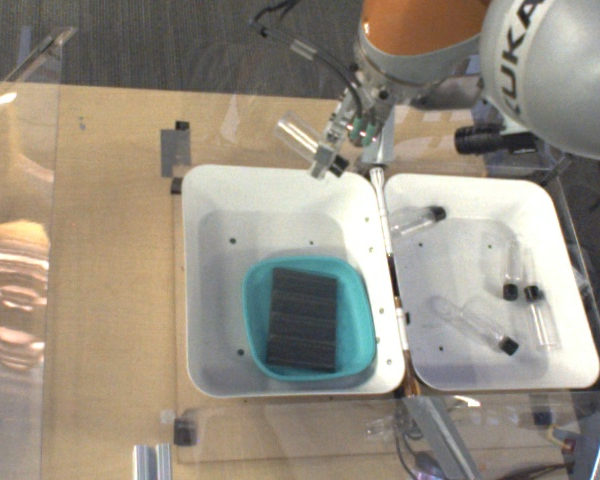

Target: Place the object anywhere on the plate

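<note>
Tabletop (100,268): light wood, carrying two white bins side by side.

Arm (540,48): grey with orange band, entering from 1 o'clock, its wrist over the back rim where the bins meet.

Left bin (210,268): holds a teal plate (355,318) toward its 6 o'clock side. A dark ribbed block (302,318) lies on the plate.

Right bin (570,268): holds several clear tubes with black caps; one at 11 o'clock (417,217), two upright in the frame at 3 o'clock (528,288), one slanted at 6 o'clock (475,325).

Gripper (332,158): above the left bin's back rim at 12 o'clock. A clear tube (300,136) shows at its tip, slanting toward 10 o'clock, and appears to be held between the fingers, closed narrow on it; the transparency makes the contact hard to confirm.

Task status, as a judgement: the tube appears lifted and carried across to the left bin, but it is well apart from the plate. Remaining: travel toward 6 o'clock over the plate, descent, release.
</note>
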Controlling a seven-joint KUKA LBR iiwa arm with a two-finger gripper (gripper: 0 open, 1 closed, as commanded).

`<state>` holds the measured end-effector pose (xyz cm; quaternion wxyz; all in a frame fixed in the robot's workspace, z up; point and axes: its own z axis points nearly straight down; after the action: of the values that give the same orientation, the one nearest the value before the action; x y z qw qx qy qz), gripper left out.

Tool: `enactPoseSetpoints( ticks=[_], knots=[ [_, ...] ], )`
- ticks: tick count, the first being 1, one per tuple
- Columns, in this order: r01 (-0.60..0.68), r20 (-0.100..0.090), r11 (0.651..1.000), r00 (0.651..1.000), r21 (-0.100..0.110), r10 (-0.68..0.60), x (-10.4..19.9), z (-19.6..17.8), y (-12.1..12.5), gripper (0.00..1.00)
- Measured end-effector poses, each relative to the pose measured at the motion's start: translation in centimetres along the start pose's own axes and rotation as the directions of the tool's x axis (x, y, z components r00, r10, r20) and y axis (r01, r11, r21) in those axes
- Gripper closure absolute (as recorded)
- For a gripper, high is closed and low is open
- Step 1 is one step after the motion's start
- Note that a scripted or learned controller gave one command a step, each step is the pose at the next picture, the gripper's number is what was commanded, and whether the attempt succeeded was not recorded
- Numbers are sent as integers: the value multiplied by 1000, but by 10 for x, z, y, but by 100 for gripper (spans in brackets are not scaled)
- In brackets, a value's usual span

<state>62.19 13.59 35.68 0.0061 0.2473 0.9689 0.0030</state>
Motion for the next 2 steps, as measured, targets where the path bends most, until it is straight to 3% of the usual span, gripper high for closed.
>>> enactPoseSetpoints(
  ticks=[1,2],
  knots=[
    [190,-8,982,982,2,-190,92,140,29,100],
    [461,1,887,887,-2,-461,61,50,-19,100]
  ],
)
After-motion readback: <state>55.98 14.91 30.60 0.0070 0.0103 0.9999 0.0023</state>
